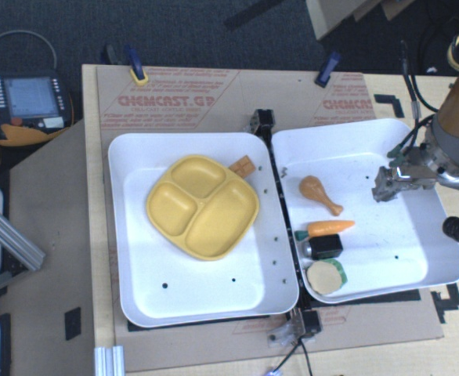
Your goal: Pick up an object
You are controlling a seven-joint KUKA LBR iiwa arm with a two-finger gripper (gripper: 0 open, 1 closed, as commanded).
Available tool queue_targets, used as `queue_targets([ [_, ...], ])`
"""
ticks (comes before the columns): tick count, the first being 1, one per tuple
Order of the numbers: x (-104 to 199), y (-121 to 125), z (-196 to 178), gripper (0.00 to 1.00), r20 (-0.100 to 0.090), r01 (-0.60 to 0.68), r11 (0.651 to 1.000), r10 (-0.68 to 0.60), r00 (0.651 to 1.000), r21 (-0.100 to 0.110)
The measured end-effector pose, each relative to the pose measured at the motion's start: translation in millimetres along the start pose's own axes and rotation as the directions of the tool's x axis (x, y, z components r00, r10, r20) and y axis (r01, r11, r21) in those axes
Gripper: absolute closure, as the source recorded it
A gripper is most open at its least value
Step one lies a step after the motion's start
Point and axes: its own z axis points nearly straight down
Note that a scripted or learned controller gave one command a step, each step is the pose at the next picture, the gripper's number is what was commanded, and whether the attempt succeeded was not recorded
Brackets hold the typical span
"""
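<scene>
The right bin point(441, 269) holds four small things grouped toward its left side. A tan drumstick-shaped toy point(320, 193) lies in the upper left part of that bin, its long axis running on a diagonal: the fat rounded end points up and to the left, the thin end down and to the right. Just below it an orange carrot point(330, 227) lies nearly level across the view, its narrow tip toward the right and a small green end at the left. Directly under the carrot, and touching or almost touching it, sits a black block point(324, 247), and below that a round beige disc with a green rim point(326, 276) rests near the bin's lower left corner. The gripper point(387, 186) hangs over the upper right part of the same bin, well apart from all four things, with bare white floor between it and the drumstick. The arm point(457, 131) enters from the right edge, its wrist bent so the tool points left and slightly down; whether the tool is open or closed cannot be told, and nothing is seen in it. The left bin point(135, 280) carries a yellow divided plate point(203, 207) with a small brown block point(242, 165) at its upper right rim.
</scene>
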Motion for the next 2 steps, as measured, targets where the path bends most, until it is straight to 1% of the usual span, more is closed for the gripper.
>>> queue_targets([
  [2, 101, 0, 28, 1.0, 0.0, 0.0, 1.0, 0.0, 1.0, 0.002],
])
